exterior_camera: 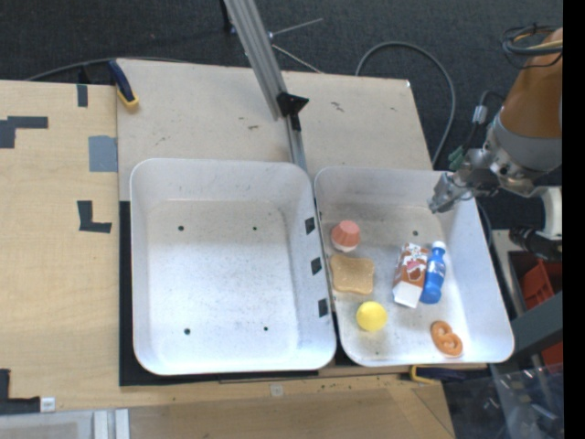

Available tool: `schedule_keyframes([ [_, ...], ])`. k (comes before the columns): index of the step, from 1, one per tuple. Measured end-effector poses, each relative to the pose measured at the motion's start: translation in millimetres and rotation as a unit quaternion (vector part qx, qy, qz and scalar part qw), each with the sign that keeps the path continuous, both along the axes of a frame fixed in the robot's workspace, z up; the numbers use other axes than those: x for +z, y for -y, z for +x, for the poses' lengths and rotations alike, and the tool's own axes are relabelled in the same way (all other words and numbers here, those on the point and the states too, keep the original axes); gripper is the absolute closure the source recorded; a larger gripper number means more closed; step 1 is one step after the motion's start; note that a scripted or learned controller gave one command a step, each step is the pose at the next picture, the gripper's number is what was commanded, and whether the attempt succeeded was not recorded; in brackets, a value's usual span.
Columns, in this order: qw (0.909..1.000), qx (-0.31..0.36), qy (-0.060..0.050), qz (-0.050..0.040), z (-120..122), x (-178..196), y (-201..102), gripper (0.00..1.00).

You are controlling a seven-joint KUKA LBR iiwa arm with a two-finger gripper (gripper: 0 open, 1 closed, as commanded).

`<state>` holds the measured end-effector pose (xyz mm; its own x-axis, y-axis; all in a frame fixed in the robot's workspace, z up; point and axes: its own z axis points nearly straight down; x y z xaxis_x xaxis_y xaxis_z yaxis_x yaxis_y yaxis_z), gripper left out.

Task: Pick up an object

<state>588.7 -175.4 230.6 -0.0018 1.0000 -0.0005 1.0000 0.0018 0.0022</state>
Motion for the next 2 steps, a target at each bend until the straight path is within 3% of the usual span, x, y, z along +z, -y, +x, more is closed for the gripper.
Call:
schedule_keyframes([
  [2,1.0000,0.002,-0.003,0.0009,-11,0,-97,1.00],
])
